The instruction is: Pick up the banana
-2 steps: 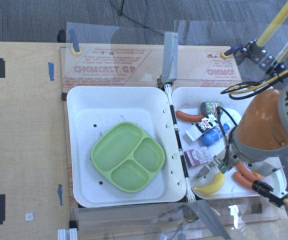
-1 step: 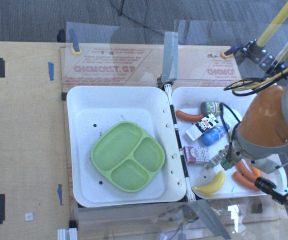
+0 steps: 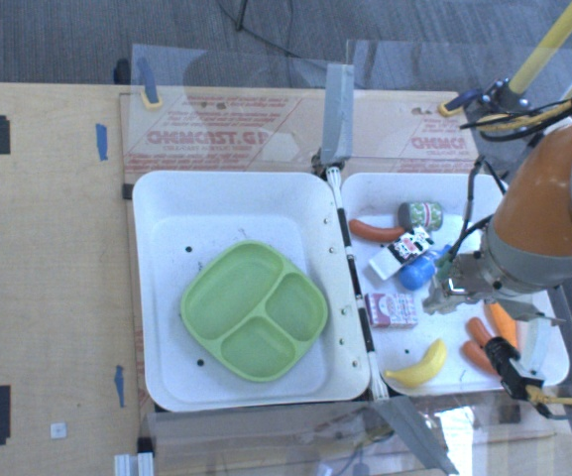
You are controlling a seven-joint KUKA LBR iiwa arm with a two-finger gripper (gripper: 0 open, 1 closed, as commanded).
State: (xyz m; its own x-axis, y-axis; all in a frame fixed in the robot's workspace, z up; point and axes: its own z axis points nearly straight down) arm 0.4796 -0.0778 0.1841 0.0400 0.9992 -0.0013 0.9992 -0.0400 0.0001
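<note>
The yellow banana [image 3: 417, 364] lies on its side near the front edge of the right bin [image 3: 360, 188], its curve opening toward the back. My gripper [image 3: 450, 290] hangs over the middle of that bin, behind and a little to the right of the banana and clearly apart from it. It sits close to a blue object [image 3: 417, 272]. The arm's grey body and orange band [image 3: 548, 201] cover the right side of the bin.
The right bin also holds a red sausage [image 3: 376, 231], a green can [image 3: 421, 213], a white and black carton [image 3: 400, 254], a pink box [image 3: 393, 310] and orange carrots [image 3: 484, 339]. A green divided plate [image 3: 255, 311] lies in the left bin [image 3: 157, 206].
</note>
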